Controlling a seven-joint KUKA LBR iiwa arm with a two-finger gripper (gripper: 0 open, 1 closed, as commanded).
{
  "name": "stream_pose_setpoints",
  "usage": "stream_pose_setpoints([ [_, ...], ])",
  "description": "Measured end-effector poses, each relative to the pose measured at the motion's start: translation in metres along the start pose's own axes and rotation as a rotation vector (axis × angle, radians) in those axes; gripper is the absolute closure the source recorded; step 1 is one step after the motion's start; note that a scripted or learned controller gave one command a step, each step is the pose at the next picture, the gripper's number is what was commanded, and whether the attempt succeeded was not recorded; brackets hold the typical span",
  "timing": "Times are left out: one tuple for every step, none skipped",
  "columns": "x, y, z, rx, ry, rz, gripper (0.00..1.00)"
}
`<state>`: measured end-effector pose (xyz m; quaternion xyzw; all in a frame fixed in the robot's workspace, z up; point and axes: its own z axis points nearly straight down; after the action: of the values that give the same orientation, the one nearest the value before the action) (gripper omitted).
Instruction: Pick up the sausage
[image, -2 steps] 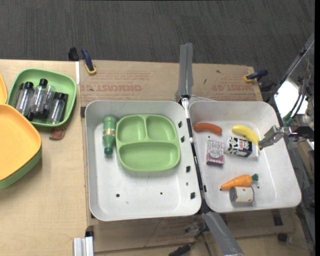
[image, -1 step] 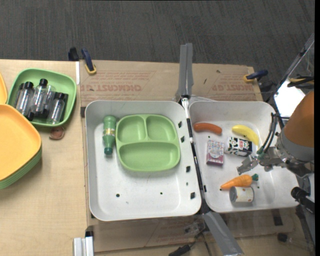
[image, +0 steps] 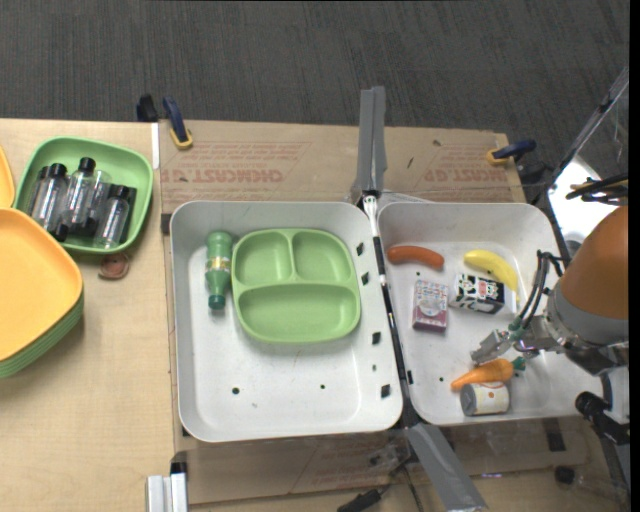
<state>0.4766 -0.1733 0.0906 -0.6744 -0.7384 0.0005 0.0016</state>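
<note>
Camera view: gripper (image: 497, 347) above carrot (image: 483, 375) (sausage (image: 415, 256) apart).

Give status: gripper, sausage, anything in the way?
Gripper low in right bin, over the carrot, nothing held. Sausage untouched at bin's far left. Pink box and milk carton lie between.

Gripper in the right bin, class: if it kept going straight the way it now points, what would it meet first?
The gripper points left across the right bin. Most likely it would meet bare bin floor first, passing between the pink carton and the carrot; depth is unclear. The sausage lies off that line.
</note>
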Motion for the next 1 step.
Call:
stream_pose_setpoints([
  [-0.0005,0.0000,-0.0087,0.000,0.000,0.003,1.00],
])
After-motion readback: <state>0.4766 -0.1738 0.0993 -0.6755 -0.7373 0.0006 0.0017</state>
